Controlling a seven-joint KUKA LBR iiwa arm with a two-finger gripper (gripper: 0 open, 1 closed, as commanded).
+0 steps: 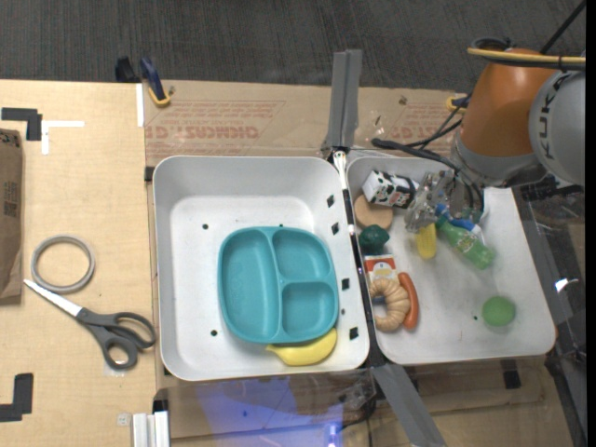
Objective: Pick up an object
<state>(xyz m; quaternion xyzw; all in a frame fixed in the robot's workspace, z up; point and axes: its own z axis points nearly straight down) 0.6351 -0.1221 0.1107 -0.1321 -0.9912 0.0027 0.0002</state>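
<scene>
The arm (521, 101) enters from the right side of the desk (74, 175), with its orange band above the wrist, and angles down and leftward into the right bin (521, 277). The pincer (438, 203) sits low over the upper middle of that bin. Whether it is spread or pressed together cannot be told; its metal parts blur into the items beneath.

Directly below the pincer lies a small yellow object (426, 242). Just to its right, a green bottle (466, 242) lies tilted, its blue cap end close to the pincer. To the left of the pincer rests a black-and-white toy (386, 190), and below that a tan disc (373, 212) and a dark green piece (374, 238). Further down and left lie a pretzel-shaped toy (389, 298) and an orange carrot (410, 302). A green ball (498, 311) sits well apart, lower right.

The left bin (186, 203) holds a teal divided plate (277, 283) with a banana (303, 350) touching its lower edge.
</scene>
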